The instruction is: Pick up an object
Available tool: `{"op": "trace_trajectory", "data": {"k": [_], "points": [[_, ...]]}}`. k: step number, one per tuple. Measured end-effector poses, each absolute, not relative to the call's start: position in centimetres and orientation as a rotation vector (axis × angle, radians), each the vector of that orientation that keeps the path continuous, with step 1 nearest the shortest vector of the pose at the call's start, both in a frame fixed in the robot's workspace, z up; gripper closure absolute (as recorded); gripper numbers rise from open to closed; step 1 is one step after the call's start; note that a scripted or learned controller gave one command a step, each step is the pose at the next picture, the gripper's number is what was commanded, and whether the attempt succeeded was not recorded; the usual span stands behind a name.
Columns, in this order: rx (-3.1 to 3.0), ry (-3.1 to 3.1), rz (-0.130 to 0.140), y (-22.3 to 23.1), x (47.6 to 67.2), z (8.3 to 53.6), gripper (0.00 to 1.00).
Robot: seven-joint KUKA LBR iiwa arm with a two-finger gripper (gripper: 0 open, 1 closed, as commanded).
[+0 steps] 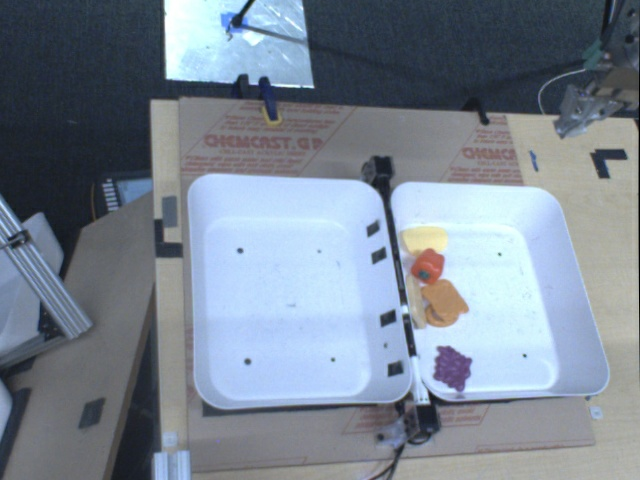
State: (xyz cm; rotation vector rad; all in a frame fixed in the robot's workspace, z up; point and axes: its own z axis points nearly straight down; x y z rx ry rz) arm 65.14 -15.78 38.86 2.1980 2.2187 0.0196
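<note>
Several small items lie in the right bin [545, 268], close to its left wall. From back to front they are a yellow piece [424, 238], a red and orange pepper-like toy [428, 265], an orange-brown piece [444, 302] and a purple grape bunch [452, 366]. The yellow piece, pepper toy and orange-brown piece sit nearly touching in a line; the grapes lie apart, nearer the front wall. My gripper [590, 103] shows as a grey metallic shape at the far right, beyond the bin's back right corner and well away from the items. Nothing is seen in it.
The left bin [205, 268] sits beside the right one, joined by black clips [380, 256] along the shared wall. A shiny metal sheet [238, 26] lies behind the bench. An aluminium frame [40, 278] stands at the left.
</note>
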Motion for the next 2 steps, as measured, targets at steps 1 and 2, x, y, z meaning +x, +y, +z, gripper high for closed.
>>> {"op": "trace_trajectory", "data": {"k": [1,2], "points": [[2.209,2.204,0.015,-18.8,58.4,54.4,1.00],[2.215,2.240,-0.004,-10.5,57.6,42.3,1.00]]}}
